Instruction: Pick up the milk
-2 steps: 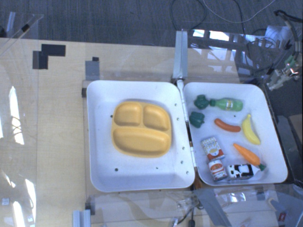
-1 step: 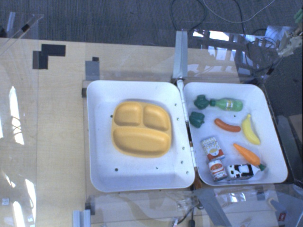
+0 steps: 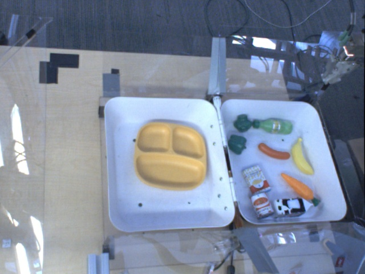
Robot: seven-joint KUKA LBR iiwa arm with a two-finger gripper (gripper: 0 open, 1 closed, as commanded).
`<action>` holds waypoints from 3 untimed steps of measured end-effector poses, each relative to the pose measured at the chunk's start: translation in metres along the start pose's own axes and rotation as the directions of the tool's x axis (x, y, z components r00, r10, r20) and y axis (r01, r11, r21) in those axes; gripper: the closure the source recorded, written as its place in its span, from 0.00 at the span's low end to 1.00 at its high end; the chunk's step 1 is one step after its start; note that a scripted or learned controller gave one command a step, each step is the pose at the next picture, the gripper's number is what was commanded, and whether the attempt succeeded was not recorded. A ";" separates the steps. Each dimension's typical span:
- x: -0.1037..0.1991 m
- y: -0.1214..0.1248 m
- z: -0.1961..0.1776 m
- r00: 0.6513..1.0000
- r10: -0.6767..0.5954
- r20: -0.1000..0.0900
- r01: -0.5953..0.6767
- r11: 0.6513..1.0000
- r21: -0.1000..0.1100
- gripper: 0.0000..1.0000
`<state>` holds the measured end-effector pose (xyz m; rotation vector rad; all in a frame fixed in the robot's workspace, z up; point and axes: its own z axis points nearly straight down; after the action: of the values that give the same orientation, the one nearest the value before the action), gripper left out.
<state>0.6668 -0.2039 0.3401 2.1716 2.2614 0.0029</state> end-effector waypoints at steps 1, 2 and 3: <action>0.028 -0.032 0.112 0.841 0.541 0.000 -0.541 0.841 0.004 1.00; 0.015 0.003 0.133 0.676 0.737 0.001 -0.737 0.676 0.003 1.00; 0.052 -0.054 -0.018 0.750 0.661 -0.002 -0.661 0.750 0.000 1.00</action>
<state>0.6109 -0.1544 0.3572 2.8320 1.3493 0.0096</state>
